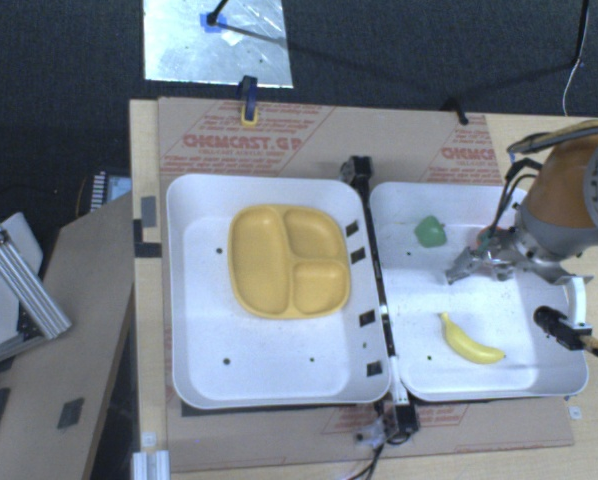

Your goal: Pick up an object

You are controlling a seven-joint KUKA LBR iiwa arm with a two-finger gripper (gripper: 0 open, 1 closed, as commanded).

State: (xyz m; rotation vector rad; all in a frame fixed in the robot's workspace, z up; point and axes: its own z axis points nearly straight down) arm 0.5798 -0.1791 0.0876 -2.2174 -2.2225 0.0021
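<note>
The arm [569,193] is cut off at the right edge, and whether the gripper [469,265] is wide or closed cannot be told. It hangs over the right bin [419,373], between a green object [431,231] just up-left and a banana [471,341] below. The left bin [194,368] holds a yellow divided plate [287,260].

A yellow banana [471,341] lies flat in the near part of the right bin [419,373], curved, one tip pointing far-left. A small green object [431,232] sits in the same bin's far-left part, well apart from it.
</note>
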